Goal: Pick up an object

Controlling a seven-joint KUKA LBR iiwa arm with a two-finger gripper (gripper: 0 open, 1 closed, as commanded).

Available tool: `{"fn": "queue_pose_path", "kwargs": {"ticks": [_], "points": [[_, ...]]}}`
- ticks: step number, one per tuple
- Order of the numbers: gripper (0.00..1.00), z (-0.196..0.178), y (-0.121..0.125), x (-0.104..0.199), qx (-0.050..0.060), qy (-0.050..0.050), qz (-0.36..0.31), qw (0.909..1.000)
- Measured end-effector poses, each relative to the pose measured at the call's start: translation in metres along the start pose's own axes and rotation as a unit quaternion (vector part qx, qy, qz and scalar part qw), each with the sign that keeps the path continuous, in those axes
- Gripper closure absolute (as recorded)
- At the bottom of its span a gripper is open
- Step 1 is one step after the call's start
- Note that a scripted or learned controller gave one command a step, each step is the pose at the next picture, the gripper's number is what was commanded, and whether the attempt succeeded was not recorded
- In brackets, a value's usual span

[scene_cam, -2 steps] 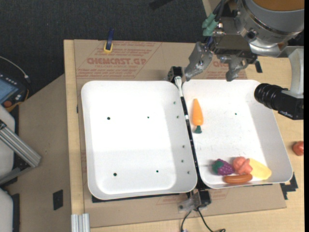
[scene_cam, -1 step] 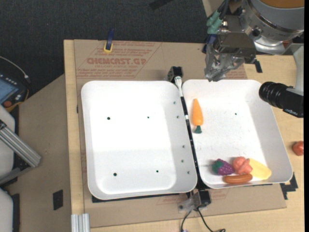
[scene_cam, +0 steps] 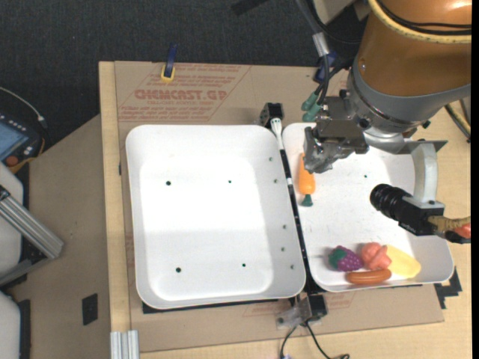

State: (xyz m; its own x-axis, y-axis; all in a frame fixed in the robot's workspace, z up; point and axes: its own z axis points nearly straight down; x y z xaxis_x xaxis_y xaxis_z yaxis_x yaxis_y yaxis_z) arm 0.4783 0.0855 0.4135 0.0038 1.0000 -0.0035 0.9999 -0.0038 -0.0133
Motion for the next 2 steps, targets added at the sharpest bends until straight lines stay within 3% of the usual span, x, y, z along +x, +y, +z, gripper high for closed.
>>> {"fn": "queue_pose_path", "kwargs": {"ticks": [1, 2], "points": [[1.00, 0.068, 0.017, 0.060, -0.002, 0.001, -0.005, 1.0000], [1.00, 0.189, 0.006, 0.065, 0.000, 0.000, -0.002, 1.0000]]}}
